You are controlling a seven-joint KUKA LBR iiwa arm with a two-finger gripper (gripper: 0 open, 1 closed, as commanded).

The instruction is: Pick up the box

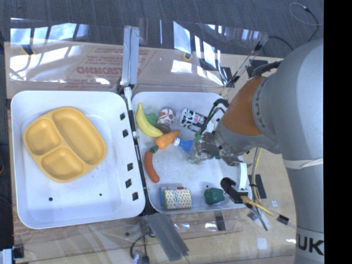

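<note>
One box (176, 198) is lying unlifted in the right bin (181, 172); gripper (199, 152) is hovering apart, finger state indiscernible.

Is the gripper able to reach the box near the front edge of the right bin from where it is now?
Probably yes. The box lies in the open, apart from the green toy beside it. The gripper hangs over the same bin, with bare floor between.
</note>
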